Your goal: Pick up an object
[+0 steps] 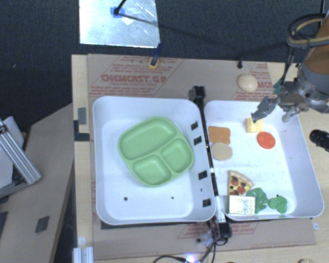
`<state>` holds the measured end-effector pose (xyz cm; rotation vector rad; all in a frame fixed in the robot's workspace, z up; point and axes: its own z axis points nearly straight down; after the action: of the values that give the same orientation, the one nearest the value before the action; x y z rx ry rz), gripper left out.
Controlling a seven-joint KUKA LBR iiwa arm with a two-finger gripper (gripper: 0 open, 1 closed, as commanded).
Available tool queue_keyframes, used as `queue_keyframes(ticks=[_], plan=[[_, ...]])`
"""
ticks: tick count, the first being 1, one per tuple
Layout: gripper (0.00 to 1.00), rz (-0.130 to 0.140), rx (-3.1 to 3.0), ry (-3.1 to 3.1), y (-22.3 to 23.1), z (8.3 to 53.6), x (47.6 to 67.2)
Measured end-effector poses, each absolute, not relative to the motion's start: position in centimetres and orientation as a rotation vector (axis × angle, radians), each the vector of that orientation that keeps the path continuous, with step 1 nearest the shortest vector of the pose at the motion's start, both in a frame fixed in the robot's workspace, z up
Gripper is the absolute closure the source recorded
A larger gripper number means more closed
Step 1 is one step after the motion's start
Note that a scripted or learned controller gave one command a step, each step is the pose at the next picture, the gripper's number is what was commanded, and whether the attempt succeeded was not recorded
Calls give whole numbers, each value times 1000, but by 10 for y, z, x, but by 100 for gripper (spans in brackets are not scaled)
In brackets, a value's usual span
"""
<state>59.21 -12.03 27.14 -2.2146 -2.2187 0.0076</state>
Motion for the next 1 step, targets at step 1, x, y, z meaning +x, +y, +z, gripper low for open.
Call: queue_keyframes(ticks=[1], plan=[[0,-2,-2218,-2226,-120,277,594]])
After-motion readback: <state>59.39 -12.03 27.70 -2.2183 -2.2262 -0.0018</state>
